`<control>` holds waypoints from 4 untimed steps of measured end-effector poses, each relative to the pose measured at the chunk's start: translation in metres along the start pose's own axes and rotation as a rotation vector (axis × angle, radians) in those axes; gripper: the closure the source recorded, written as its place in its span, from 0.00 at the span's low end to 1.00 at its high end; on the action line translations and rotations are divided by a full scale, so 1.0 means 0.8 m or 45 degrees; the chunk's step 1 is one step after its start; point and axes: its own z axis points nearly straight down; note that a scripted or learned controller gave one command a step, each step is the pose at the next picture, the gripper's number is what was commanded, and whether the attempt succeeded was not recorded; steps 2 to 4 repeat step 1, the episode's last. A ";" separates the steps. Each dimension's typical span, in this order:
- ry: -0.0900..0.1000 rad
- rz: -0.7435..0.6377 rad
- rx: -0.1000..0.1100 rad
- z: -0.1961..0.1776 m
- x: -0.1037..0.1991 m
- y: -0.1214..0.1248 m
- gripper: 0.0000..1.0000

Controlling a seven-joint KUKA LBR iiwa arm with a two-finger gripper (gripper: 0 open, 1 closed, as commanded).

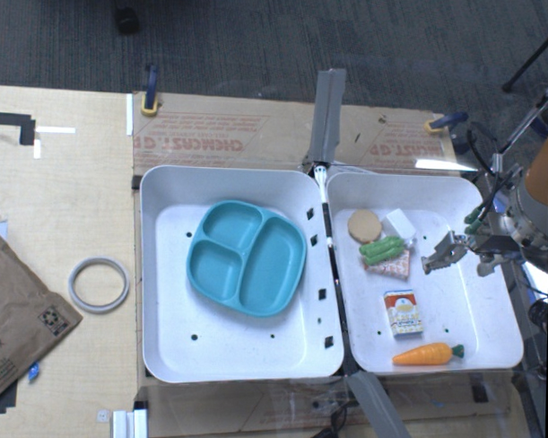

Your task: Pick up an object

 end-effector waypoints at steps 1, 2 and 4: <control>0.002 0.069 0.003 0.204 -0.013 0.039 0.00; 0.002 0.069 0.003 0.204 -0.013 0.039 0.00; 0.002 0.069 0.003 0.204 -0.013 0.039 0.00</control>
